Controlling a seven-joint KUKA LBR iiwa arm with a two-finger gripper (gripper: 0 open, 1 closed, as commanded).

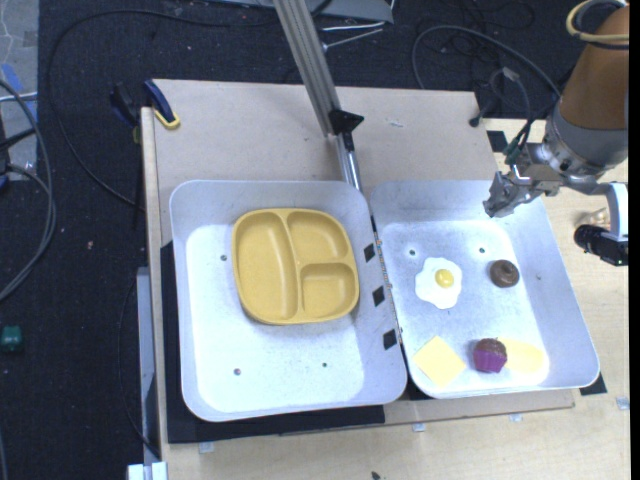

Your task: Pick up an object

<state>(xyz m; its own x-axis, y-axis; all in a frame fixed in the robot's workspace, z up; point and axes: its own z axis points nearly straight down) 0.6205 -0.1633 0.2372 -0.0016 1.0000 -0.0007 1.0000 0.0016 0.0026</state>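
The right bin (pixel 560 268) holds a fried egg (pixel 439 282), a brown chocolate doughnut (pixel 504 273), a yellow cheese slice (pixel 439 360), a purple round object (pixel 489 355) and a pale yellow piece (pixel 526 356) beside it. My gripper (pixel 498 201) hangs over the bin's far right corner, above and behind the doughnut, apart from every object. Nothing shows between its fingers.
In the left bin (pixel 200 268) lies a yellow divided plate (pixel 296 265). A slanted metal pole (pixel 310 53) runs from the top down to the seam between the bins. Cables lie on the dark floor around the bench.
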